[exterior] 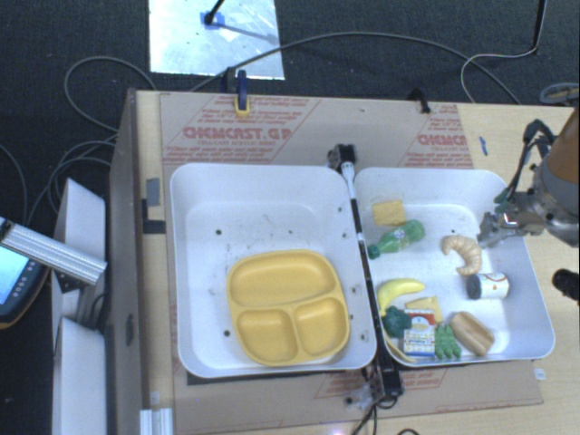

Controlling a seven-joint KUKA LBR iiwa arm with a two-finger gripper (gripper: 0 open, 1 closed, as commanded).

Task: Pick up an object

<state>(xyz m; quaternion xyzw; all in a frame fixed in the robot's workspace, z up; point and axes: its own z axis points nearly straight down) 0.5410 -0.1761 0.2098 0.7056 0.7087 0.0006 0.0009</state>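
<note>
Gripper (504, 224) poised over right bin (540, 320) rim beside croissant (465, 253) (likely pick); jaws' state impossible to tell; nothing held.

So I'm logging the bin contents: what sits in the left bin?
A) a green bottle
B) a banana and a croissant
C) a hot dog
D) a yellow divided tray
D: the yellow tray, with three compartments, lies in the left bin; the food items all lie in the right bin.

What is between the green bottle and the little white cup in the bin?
In the camera view, the croissant lies between the green bottle and the white cup, on the right bin's floor.
</note>
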